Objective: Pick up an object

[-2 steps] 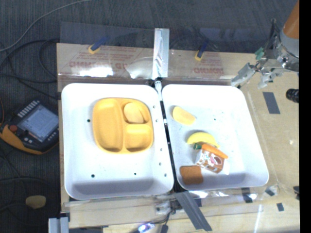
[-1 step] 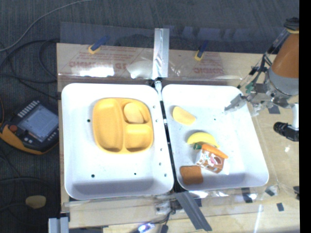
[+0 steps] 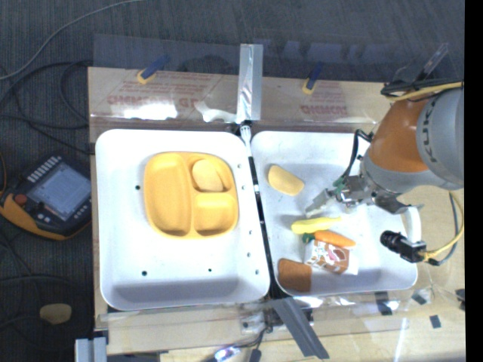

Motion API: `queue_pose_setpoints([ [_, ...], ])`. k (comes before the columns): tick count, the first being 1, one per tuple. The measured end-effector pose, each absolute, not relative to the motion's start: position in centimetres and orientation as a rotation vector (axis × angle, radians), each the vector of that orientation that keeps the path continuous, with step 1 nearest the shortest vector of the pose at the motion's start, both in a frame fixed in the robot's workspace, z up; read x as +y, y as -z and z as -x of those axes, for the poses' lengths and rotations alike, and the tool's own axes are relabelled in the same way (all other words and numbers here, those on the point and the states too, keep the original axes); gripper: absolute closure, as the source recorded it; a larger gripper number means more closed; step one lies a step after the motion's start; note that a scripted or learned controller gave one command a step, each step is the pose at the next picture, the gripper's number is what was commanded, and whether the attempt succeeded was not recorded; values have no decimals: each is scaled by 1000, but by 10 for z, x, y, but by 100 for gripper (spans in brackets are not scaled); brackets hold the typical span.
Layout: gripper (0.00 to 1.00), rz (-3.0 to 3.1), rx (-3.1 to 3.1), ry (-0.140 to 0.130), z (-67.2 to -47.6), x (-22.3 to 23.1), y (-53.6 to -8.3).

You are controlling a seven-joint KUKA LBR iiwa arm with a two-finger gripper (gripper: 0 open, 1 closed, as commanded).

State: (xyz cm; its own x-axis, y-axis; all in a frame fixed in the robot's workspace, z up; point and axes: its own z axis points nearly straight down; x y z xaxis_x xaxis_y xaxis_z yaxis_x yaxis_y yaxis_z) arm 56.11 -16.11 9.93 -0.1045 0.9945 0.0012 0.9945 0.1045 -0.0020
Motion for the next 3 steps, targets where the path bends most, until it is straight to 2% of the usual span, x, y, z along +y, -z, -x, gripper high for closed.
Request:
queue_pose_setpoints([
  [1, 0, 2093, -2367, 13, -508, -141, -92],
  [2, 0, 2076, -2382, 17, -491, -162, -92],
  [3, 0, 1965, -2480, 8, -490, -134, -92],
])
